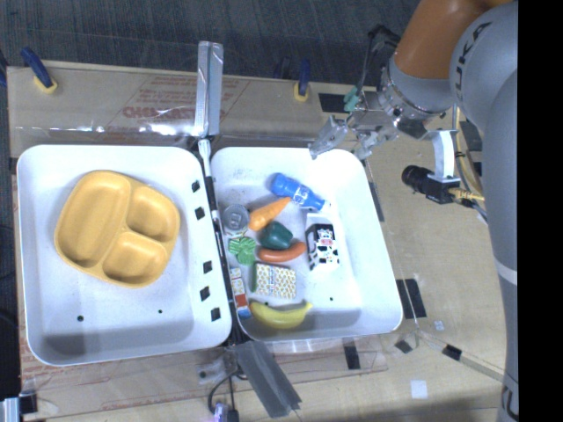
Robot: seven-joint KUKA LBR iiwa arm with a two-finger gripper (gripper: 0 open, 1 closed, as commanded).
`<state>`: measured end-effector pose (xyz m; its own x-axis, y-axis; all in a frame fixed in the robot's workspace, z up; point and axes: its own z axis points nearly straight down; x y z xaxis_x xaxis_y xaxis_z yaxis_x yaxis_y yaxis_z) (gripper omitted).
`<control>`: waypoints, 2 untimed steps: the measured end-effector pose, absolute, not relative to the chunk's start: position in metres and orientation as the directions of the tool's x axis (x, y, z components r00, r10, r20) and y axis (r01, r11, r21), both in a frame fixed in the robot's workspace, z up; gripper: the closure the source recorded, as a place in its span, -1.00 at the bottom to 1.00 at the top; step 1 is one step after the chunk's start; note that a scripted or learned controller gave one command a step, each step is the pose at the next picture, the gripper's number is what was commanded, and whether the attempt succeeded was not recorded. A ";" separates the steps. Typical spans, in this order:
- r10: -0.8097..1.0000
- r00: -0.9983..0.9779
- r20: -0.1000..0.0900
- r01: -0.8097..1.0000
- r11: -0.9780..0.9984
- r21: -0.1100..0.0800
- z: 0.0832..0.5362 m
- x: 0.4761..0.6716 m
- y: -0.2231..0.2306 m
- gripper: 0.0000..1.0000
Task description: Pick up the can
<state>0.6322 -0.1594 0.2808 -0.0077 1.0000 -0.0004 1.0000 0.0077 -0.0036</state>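
Arm: we see the grey arm [493, 69] w/ its orange band coming in from the right, wrist over the back right corner of the right bin [374, 236].
Gripper: the gripper [341, 143] hangs just over the back rim of the right bin, near that back right corner. Its two fingers are spread apart w/ a clear gap; we see nothing between them.
Can: the can [235, 218] stands upright in the right bin, close to the left wall, approx. mid-length; we look down on its round silver top. It's well apart from the gripper.
Near the can: an orange carrot [269, 212] lies just right of it, tilted; a small green packet [243, 250] sits just in front of it.
Rest of right bin: blue bottle [296, 191] lying toward the back, milk carton [323, 245] w/ black spots toward the right wall, dark green pepper [278, 234] in the middle, a red-orange sausage-like piece [282, 254] just in front of it, a patterned box [275, 281] further front, banana [281, 314] along the front wall.
Left bin: we see the left bin [44, 323] holding one yellow tray [117, 227] w/ three compartments, tilted, toward the back half.
Bench: both bins sit side by side on the bench [440, 262], walls touching at the middle.
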 end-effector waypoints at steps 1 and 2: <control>0.911 0.413 -0.001 0.911 -0.413 -0.007 0.248 0.581 -0.114 -1.00; 0.613 0.790 -0.004 0.613 -0.790 -0.007 0.177 0.513 -0.102 -1.00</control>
<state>0.5127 -0.1023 0.1773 0.7897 0.6134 -0.0039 0.6134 -0.7897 -0.0067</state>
